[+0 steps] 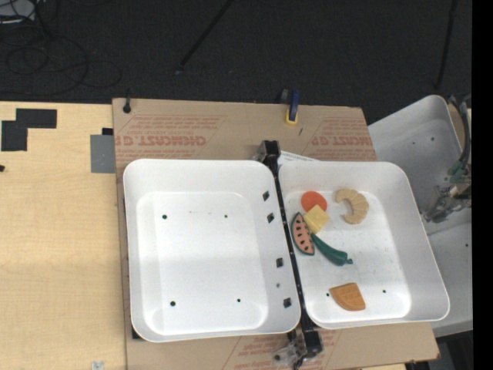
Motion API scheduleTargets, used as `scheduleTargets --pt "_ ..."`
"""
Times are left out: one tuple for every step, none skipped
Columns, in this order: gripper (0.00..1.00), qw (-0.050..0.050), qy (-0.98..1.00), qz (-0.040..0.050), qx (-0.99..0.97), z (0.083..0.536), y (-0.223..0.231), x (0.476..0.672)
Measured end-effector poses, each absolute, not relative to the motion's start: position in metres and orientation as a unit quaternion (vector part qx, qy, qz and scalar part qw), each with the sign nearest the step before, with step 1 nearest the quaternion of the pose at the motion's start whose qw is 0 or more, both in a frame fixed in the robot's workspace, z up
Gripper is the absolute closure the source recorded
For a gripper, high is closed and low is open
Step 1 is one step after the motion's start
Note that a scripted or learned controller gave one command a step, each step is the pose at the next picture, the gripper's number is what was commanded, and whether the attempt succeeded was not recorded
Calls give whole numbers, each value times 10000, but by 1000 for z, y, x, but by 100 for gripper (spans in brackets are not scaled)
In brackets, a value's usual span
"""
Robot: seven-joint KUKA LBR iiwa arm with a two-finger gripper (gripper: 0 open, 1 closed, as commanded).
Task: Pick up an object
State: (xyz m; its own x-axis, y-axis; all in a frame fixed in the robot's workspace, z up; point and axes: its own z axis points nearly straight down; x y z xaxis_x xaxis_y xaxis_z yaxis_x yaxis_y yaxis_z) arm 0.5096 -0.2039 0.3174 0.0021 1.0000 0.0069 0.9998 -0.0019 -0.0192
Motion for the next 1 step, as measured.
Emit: scheduleTargets --pt "100 39 -7107 3 -7035 271 -114 580"
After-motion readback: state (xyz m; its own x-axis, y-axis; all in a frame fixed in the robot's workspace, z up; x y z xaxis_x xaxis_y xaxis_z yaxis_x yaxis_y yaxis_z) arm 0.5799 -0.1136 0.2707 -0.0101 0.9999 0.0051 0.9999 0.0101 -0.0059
